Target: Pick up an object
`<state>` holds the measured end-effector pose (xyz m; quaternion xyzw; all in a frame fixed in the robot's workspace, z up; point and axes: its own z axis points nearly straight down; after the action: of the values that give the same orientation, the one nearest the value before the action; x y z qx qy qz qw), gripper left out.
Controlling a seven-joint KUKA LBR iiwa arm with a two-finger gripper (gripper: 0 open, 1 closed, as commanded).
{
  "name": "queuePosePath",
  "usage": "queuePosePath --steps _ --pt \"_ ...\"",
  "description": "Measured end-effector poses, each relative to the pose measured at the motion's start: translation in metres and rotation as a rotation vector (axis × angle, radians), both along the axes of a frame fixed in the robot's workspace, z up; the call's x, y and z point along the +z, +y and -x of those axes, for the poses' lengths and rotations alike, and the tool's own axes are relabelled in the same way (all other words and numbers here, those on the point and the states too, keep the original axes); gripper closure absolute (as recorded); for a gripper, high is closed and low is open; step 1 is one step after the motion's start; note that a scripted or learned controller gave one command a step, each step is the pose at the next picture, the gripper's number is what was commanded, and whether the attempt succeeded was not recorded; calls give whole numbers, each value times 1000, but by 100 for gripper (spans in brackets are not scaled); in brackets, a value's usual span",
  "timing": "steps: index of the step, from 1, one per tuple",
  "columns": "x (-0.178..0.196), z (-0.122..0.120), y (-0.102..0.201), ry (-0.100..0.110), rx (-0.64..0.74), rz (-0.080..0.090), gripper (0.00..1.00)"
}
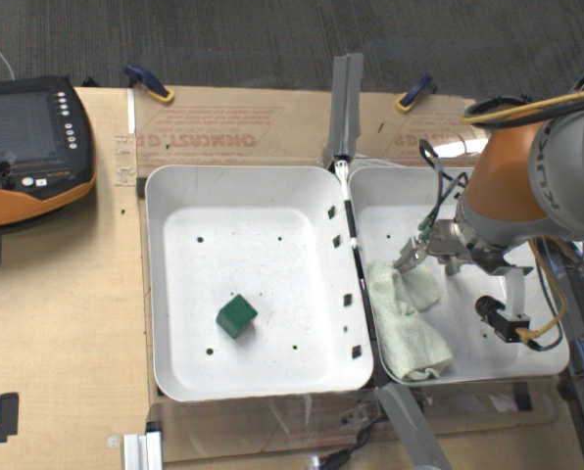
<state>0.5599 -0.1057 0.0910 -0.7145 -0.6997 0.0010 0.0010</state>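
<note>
Cloth: pale green-white towel, lies crumpled in the right bin, against the wall it shares with the left bin, running from the bin's middle down toward 6 o'clock. It is the nearest thing to grasp.

Gripper: low over the cloth's upper end, at or just touching the raised fold. Whether it is spread or pinching, cannot tell; the wrist and cables mask the tips. No cloth is seen lifted clear of the bin floor, so no hold can be claimed.

Progress, as a judgement: reach and descent look done. Left to do: close on the fold, lift, and show the cloth clear of the bin. Pick is not confirmed.

Arm: enters from 3 o'clock, grey body with orange band above the wrist, bent down and leaning toward 9 o'clock into the right bin. Black cables loop off the wrist toward 5 o'clock.

Further out: green block sits alone in the left bin, lower middle, well apart from the gripper, at its 9 o'clock. Control tablet rests on the bench at the far 9 o'clock edge.
</note>
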Motion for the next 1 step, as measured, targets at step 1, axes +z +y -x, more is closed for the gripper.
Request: queuePosePath --steps 1 --pt "101 -89 56 -5 209 1 0"
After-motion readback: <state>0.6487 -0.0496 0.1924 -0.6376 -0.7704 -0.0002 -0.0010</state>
